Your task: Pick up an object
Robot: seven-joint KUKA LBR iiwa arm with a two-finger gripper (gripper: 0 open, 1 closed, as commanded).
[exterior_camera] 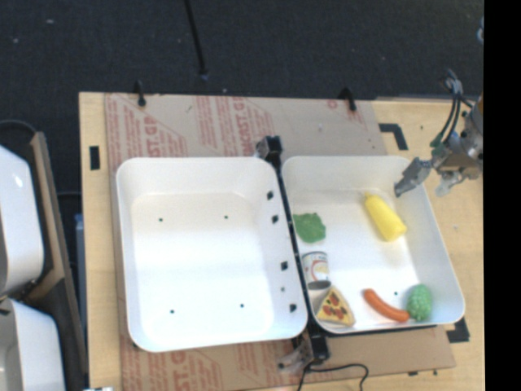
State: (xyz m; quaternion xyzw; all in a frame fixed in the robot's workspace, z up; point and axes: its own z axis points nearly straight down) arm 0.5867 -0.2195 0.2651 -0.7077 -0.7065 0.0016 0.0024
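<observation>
The right bin (pixel 431 243) holds several toy foods. A yellow corn-like piece (pixel 384 217) lies near its far right, and a green leafy piece (pixel 309 226) lies by the divider. A small can (pixel 315 267), a pizza slice (pixel 334 308), an orange-red sausage (pixel 384 305) and a green broccoli (pixel 420 301) sit along the near side. My gripper (pixel 423 187) hangs over the bin's far right corner, just up and right of the yellow piece. It is open, with nothing between its fingers.
The left bin (pixel 130 218) stands beside the right one on a cardboard sheet (pixel 203 129). Black clips (pixel 269 147) sit along the seam between the bins. White equipment (pixel 16 218) stands at the far left.
</observation>
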